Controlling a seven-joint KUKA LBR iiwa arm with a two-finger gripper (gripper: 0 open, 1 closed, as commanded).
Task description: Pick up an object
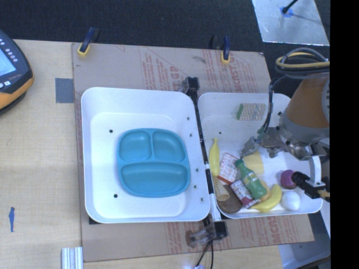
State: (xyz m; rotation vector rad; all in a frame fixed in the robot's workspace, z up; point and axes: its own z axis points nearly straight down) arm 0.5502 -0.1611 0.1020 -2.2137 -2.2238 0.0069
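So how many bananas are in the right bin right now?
2. One banana lies along the right bin's left wall, beside the divider. The other banana curves near the front edge, beside the green bottle. The pile and arm could hide more.

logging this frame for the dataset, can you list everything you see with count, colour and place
bins: 2, white, side by side on the bench
divided plate: 1, blue, middle of left bin
bananas: 2, yellow, one at right bin's left wall, one near its front
bottle: 1, green, middle of right bin
small packets: 2, red and white, beside the bottle
sponge: 1, green-grey, back of right bin
egg-like ball: 1, white, front right corner
round item: 1, purple, right side of right bin
clamps: 2, blue and yellow, bench's far edge
handheld controller: 1, orange and grey, far left
arm: 1, grey with orange band, over right bin
pincer: 1, low over the right bin
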